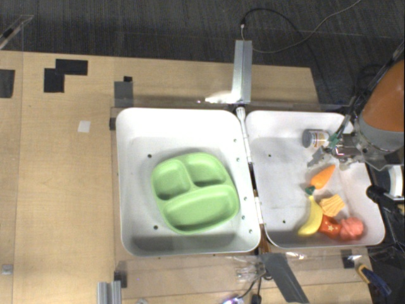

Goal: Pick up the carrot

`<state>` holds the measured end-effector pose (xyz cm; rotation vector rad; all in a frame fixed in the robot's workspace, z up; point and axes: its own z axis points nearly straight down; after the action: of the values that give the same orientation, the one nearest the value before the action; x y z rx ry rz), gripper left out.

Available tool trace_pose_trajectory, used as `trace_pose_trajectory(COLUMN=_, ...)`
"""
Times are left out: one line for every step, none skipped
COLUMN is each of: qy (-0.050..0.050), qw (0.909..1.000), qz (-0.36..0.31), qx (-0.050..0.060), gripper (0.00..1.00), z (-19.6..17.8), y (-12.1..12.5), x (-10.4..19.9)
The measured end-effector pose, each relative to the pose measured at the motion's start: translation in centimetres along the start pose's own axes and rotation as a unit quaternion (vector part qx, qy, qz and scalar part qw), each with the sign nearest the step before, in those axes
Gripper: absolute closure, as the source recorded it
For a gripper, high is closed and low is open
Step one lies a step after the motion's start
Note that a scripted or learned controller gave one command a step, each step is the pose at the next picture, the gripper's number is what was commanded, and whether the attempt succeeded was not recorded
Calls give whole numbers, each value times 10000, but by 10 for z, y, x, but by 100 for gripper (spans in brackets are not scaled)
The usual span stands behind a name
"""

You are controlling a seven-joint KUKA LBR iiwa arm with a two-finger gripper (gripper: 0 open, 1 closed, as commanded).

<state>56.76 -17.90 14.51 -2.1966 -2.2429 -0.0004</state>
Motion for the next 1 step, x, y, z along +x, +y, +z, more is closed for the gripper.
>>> trace_pose_trajectory(qy=-3, qw=9999, qz=-104, qx=-42, gripper=0, z=57, y=6, x=-18)
